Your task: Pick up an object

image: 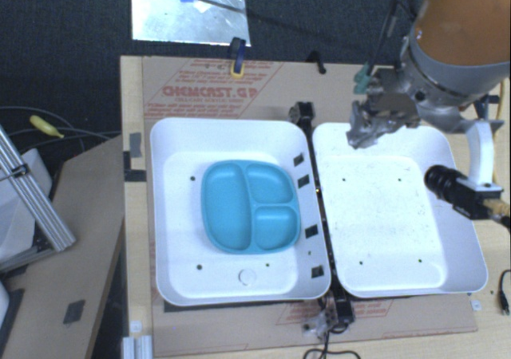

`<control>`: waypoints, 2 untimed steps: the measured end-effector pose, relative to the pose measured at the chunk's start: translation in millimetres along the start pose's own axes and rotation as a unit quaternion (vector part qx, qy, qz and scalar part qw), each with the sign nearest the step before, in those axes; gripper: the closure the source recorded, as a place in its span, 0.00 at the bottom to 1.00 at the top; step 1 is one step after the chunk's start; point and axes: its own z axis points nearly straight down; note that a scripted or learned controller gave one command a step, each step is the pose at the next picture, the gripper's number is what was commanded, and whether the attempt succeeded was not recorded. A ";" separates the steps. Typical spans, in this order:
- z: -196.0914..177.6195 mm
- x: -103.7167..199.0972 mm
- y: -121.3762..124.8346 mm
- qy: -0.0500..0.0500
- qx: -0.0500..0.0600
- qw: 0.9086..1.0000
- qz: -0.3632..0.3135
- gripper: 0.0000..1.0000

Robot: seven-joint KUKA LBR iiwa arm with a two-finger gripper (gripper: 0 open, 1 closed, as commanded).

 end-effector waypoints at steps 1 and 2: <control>128.1 1.9 -4.5 -0.003 0.014 1.000 0.002 1.00; 106.6 -52.7 -2.5 -0.002 0.007 1.000 0.004 1.00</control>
